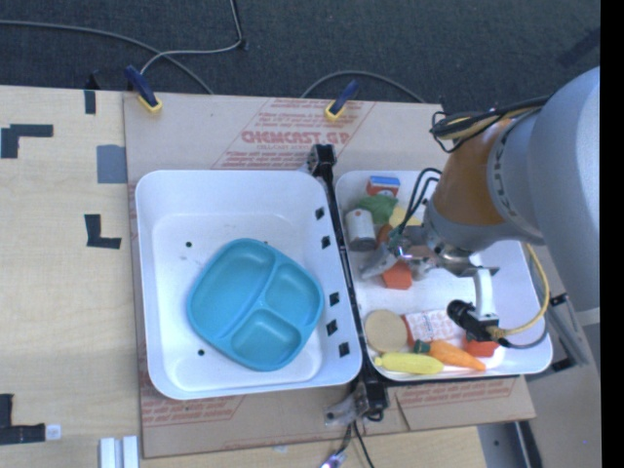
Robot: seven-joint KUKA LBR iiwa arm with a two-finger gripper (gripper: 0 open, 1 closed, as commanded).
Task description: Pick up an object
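The two-finger gripper (395,254) hangs low over the right white bin (539,359), its tips just beside a small orange block (397,278); whether it is released or clenched I cannot tell, since the wrist hides it. My guess is that the crowding is the danger: a descent here could nudge the block or catch the grey cylindrical can (360,226) at its left and close on nothing. Counted in that bin: one block, one can, one tan round disc (385,331), one yellow banana (409,363), one orange carrot (454,355). The left white bin (156,203) bears one blue sectioned plastic plate (255,303).
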